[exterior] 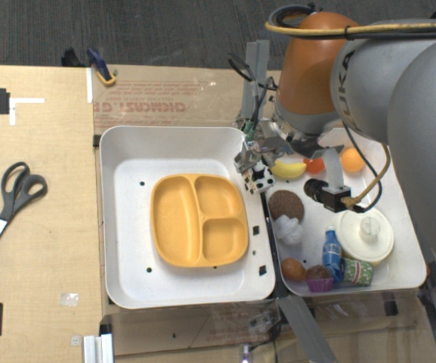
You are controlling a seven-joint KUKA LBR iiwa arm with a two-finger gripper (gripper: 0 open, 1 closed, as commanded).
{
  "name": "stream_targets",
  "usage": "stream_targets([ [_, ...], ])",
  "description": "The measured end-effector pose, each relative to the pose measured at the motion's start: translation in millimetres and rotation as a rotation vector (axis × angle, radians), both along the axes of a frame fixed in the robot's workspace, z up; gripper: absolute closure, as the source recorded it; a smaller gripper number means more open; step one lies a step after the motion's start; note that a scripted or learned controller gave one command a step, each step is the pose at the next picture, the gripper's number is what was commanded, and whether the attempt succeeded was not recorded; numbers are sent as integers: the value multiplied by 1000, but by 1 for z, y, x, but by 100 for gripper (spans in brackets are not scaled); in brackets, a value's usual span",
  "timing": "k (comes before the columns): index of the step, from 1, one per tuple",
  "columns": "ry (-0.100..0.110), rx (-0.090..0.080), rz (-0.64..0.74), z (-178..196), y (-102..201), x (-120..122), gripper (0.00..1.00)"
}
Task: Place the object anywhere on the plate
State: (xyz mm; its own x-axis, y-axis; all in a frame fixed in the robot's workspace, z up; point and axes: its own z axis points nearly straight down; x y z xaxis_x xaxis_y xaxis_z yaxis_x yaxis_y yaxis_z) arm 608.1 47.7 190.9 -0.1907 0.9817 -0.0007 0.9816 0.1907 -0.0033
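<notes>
Gripper [254, 165] at frame center-right, over the wall between bins; can't tell its state. Spotted toy [259, 178] just below it. Plate [199, 219] in left bin [127, 263].

Two white bins: left [119, 225], right [399, 274]. One yellow divided plate [199, 219], three compartments, in the left bin. In the right bin, counted clockwise from 12 o'clock: one banana [288, 169], one orange [352, 159], one white lidded pot [366, 234], one blue bottle [332, 254], one purple cup [320, 280], one brown coconut [286, 203]. On the bench at 9 o'clock: one pair of scissors [10, 199].
</notes>
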Motion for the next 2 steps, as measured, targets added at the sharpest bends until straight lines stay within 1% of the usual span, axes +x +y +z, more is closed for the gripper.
stream_targets([
  [1,2,0,106,-27,61,-33,100],
  [2,1,0,106,-26,61,-33,0],
])
